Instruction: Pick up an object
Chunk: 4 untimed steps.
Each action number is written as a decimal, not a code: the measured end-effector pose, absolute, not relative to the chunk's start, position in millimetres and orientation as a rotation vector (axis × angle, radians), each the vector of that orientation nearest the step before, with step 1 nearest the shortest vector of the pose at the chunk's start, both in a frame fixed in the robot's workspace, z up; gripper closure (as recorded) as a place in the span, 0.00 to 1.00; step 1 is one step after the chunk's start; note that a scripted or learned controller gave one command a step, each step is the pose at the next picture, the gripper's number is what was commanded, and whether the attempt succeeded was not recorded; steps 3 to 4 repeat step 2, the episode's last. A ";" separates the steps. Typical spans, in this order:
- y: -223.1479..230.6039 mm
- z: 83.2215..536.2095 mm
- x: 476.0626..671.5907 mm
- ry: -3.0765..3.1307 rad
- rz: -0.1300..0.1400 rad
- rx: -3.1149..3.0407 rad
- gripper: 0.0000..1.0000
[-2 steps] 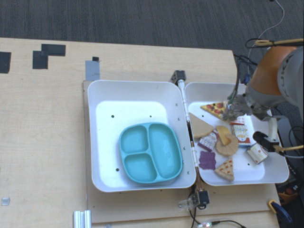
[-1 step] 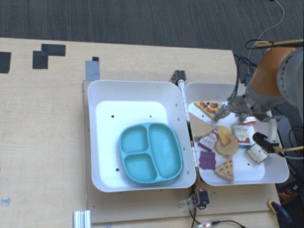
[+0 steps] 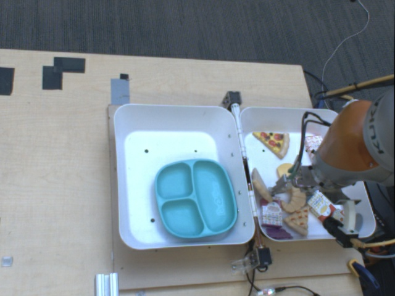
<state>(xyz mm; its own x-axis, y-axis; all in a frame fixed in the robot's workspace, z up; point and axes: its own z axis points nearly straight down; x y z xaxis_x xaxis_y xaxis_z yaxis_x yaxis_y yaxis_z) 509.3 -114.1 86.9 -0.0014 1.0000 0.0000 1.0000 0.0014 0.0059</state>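
end effector (image 3: 290, 184) finger state unreadable, arm (image 3: 358, 147) hides right bin (image 3: 259, 128) floor behind it, arm cropped at right frame edge

Pale wooden bench (image 3: 55, 165) on dark grey carpet (image 3: 185, 17), evenly lit.

teal plate (image 3: 196, 197) in white bin (image 3: 133, 165), orange band (image 3: 349, 137).

One fixed camera looks down on my bench (image 3: 55, 165) at a slant from well above, taking in both bins, left bin (image 3: 133, 165) and right bin (image 3: 259, 119), while my arm (image 3: 355, 143) enters from its right
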 end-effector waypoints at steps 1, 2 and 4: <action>-114.6 98.4 511.8 2.215 0.012 2.211 1.00; -65.7 185.7 581.3 2.225 0.007 2.213 1.00; -65.7 185.7 581.3 2.225 0.007 2.213 1.00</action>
